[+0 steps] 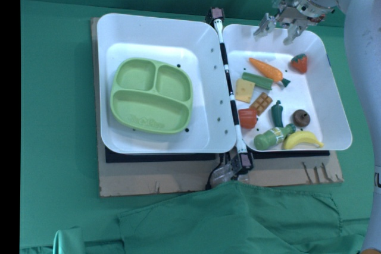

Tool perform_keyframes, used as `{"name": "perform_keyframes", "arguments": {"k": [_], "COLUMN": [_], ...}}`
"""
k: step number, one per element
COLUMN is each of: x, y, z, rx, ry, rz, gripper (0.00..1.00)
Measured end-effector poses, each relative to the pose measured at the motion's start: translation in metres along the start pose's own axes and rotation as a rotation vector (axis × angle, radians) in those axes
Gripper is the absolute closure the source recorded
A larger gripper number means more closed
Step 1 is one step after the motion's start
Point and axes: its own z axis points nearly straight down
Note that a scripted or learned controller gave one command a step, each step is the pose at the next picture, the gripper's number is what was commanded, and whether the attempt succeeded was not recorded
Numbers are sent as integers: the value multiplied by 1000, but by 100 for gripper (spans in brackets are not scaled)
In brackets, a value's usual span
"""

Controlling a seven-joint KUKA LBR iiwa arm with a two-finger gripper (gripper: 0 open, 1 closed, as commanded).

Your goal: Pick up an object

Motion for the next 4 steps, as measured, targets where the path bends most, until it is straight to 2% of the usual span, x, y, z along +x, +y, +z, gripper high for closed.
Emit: {"name": "perform_keyframes", "arguments": {"k": [3,4], "x": [0,-15], "y": [0,0], "z": [0,-45], "rx": [0,-4], "ry": [0,0], "rz": [0,1], "gripper": [0,0]}}
